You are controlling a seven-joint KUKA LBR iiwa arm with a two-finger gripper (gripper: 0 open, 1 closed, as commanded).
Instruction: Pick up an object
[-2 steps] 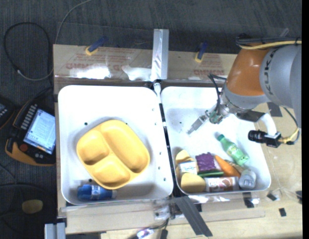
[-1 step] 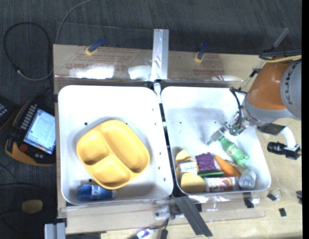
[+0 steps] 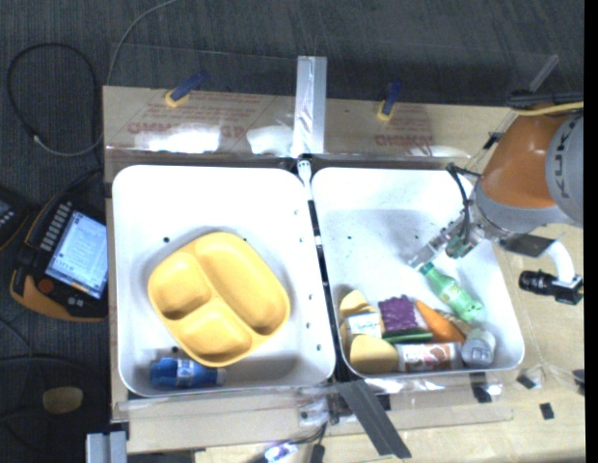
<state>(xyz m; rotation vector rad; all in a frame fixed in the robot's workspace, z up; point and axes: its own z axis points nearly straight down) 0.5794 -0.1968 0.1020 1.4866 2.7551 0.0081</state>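
A robotics lab, most likely: a grey-and-orange industrial arm (image 3: pixel 535 177) reaches over a desk (image 3: pixel 453 123) bearing two white bins (image 3: pixel 125 258), a teach pendant (image 3: pixel 63 258) lies on dark carpet (image 3: pixel 280 13), and loose cables (image 3: pixel 53 99) trail beside it.

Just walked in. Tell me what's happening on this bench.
A grey and orange arm reaches in from the right over the right bin. Its gripper hangs just above a green bottle, with nothing visibly between its fingers. The bottle lies in a pile at the bin's near edge with a carrot and a purple item. The left bin holds a yellow divided tray and a blue object.
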